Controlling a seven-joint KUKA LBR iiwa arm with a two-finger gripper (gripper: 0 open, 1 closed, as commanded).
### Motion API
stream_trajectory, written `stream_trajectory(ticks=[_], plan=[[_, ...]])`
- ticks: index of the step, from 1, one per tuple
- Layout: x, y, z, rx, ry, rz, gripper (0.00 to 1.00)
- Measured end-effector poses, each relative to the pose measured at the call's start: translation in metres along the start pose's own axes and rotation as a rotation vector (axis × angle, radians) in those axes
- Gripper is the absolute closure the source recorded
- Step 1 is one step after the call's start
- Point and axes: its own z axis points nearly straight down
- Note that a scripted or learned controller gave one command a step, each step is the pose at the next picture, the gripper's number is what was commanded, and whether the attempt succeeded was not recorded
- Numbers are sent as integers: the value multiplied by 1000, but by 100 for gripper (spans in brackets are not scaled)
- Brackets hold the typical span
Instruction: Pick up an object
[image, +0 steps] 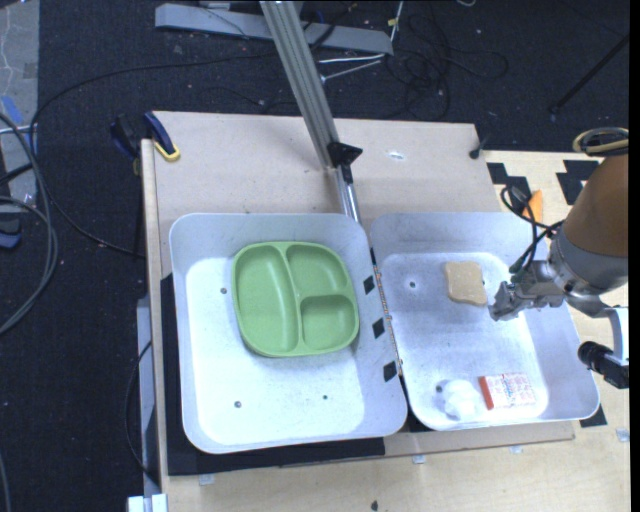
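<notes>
Nearest us, along the front edge of the right bin (560, 345), we see a small red-and-white packet (508, 390) lying flat, with a whitish crumpled lump (460, 398) just beside it on its left; both look light, and we judge the lump soft and the packet thin and awkward to pinch off the floor. Further back in the same bin lies a tan, slab-like piece (465, 282), perhaps bread or sponge, which we take for light and yielding, best gripped across its short sides with a gentle squeeze. The gripper (503, 301) hangs just beside its right edge, low over the bin floor; we cannot tell how far it is open, and we see nothing held in it. In the left bin (200, 400) rests a green divided tray (296, 298), stiff and broad.
</notes>
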Motion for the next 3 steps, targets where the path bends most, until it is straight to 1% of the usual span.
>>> stream_trajectory(ticks=[1,2,3], plan=[[2,4,-43,-1,0,0,100],[2,5,-107,-3,-1,-1,100],[55,13,-97,5,3,-5,100]])
